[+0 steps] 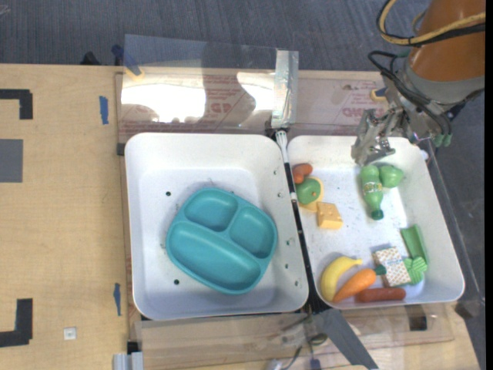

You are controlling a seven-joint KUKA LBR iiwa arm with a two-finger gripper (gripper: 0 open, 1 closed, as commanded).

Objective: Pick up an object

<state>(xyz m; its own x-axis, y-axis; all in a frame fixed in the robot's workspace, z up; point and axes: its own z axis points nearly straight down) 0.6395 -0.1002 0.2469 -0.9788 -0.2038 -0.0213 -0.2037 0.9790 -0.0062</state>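
Dark grey carpet lies behind a tan wooden counter (54,206) that carries two shallow white bins side by side, with a clear taped sheet (200,91) standing at their far edge. Over the far corner of the right bin (443,230) hangs the end effector (375,146), its metal fingers pointing down just above a green bottle-shaped toy (373,190) and a green round toy (391,176); how wide it stands I cannot tell, and nothing is seen between its fingers. Above it are the grey wrist and one orange band of the arm (451,29), looped by yellow and black cables.

Going outward in the right bin: one small orange-red piece (302,170) near the divider, one green apple (309,190) touching it, one yellow cheese cube (330,215), one green stick (413,243) by the right wall, one patterned small box (391,265), one banana (337,274), one carrot (355,284) and one red sausage (380,294) at the near edge.

One teal divided plate (222,239) with three compartments lies in the left bin (146,160). Blue tape bits and black corner marks dot the counter at left.
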